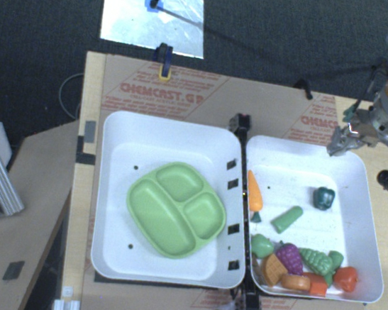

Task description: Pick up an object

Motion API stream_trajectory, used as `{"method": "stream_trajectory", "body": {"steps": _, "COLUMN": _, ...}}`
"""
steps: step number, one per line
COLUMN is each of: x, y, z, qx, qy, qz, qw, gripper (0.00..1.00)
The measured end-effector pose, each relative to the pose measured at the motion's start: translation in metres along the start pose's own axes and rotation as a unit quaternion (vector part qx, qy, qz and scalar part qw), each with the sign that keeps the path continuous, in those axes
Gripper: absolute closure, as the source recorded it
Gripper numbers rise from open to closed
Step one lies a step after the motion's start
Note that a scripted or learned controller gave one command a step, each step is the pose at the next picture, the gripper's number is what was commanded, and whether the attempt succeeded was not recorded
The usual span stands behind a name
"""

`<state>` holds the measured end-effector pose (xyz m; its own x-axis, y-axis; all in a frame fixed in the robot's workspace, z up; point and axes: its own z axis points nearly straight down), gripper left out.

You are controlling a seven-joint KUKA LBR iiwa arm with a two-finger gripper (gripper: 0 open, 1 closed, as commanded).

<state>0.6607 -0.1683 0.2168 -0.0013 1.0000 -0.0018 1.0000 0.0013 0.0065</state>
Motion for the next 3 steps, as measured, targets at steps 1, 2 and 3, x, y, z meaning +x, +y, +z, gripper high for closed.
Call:
{"method": "stream_trajectory", "body": {"steps": 1, "x": 0.0, "y": 0.001, "z": -0.008, "qx": 0.001, "qy": 0.001, "qz": -0.001, "qw": 1.0, "gripper": 1.0}}
{"method": "stream_trajectory", "body": {"steps": 2, "x": 0.038, "y": -0.029, "z": -0.002, "qx": 0.004, "qy": 0.001, "qz": -0.002, "qw": 1.0, "gripper": 1.0}}
{"method": "stream_trajectory", "body": {"steps": 3, "x": 0.084, "y": -0.054, "z": -0.014, "qx": 0.003, "qy": 0.002, "qz": -0.003, "qw": 1.0, "gripper": 1.0}}
